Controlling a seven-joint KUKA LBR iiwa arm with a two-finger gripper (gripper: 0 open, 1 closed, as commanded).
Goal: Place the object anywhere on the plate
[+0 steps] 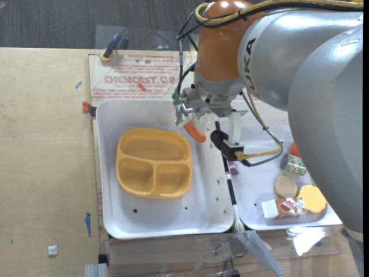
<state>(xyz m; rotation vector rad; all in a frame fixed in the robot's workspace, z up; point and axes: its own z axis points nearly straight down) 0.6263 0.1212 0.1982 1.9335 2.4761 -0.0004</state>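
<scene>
Carrot [195, 133] hangs just below the gripper [189, 120], centre frame, right of the plate's [153, 161] upper right corner. It looks pinched between the jaws, though the grip is partly hidden. Not placed yet: it sits over bare bin floor [167, 212], close to the plate rim but outside it. Left to do: shift left, lower, release. Plate's three compartments are free; open room all around it. Right bin [253, 203] holds a can [294, 164] and other items, lower right.
</scene>
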